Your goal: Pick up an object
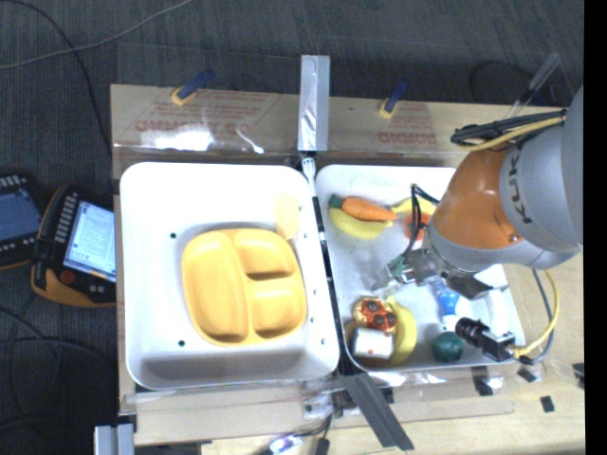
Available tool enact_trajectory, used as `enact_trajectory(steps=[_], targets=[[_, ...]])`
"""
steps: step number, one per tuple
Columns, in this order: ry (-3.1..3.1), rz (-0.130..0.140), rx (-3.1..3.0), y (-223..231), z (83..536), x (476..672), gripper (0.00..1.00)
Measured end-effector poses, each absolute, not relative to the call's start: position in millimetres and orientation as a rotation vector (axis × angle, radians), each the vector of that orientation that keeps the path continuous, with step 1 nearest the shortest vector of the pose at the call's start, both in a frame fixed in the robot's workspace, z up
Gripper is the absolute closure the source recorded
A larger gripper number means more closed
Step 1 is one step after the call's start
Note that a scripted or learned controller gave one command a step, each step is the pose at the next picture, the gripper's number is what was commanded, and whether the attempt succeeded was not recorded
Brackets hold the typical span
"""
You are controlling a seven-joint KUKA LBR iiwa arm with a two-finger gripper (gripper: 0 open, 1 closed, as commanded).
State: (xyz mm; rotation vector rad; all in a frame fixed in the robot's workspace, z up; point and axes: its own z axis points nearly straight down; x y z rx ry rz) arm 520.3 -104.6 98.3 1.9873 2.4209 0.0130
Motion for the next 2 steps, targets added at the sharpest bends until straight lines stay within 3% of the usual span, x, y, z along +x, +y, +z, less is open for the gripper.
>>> enact_trajectory(steps=[1, 2], targets=[[2.717, 0.0, 1.58, -126.2, 249.7, 537.4, 1.0], [2.689, -0.003, 1.631, -51.6, 193.0, 564.6, 1.0]])
